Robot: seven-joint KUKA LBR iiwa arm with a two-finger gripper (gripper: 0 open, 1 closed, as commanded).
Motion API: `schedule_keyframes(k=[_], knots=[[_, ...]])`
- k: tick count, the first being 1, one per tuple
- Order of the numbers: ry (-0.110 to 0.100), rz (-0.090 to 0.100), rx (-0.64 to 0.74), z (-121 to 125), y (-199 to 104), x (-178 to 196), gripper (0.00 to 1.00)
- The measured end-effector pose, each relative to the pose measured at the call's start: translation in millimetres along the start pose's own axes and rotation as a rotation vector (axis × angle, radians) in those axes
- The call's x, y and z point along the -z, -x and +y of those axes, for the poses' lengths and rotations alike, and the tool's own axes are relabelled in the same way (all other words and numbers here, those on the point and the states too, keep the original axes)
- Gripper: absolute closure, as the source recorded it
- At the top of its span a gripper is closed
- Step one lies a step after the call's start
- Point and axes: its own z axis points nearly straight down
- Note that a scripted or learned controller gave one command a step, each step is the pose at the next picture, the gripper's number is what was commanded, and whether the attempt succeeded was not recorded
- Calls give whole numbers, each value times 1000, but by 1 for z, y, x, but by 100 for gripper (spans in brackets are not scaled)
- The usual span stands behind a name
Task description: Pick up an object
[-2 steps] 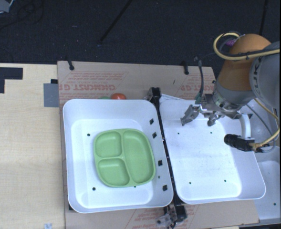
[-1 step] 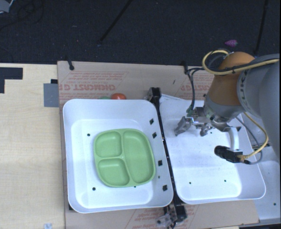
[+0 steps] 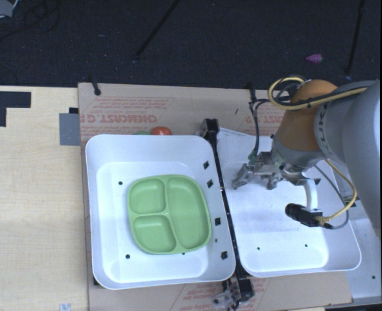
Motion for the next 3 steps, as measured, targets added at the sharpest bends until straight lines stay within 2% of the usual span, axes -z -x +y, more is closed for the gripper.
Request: schedule_keyframes(k=[1,3], knots=[[1,0,-3,0,1,12,100],[6,0,0,-9,-1,101,100]])
